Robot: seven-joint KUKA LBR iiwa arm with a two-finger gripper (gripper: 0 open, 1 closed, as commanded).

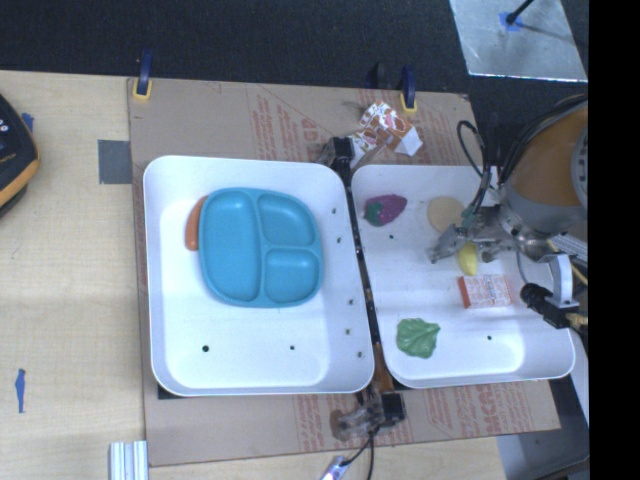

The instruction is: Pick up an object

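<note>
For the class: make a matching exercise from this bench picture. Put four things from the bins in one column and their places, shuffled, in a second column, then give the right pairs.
Things:
1. blue divided plate
2. green leaf
3. purple item
4. red and white packet

Places:
A. right bin, far left corner
B. left bin, middle
C. right bin, near the front wall
D. right bin, just below the yellow item

Pairs: 1-B, 2-C, 3-A, 4-D

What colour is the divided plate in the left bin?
Light blue; the divided plate shows clearly in the camera view.
</note>
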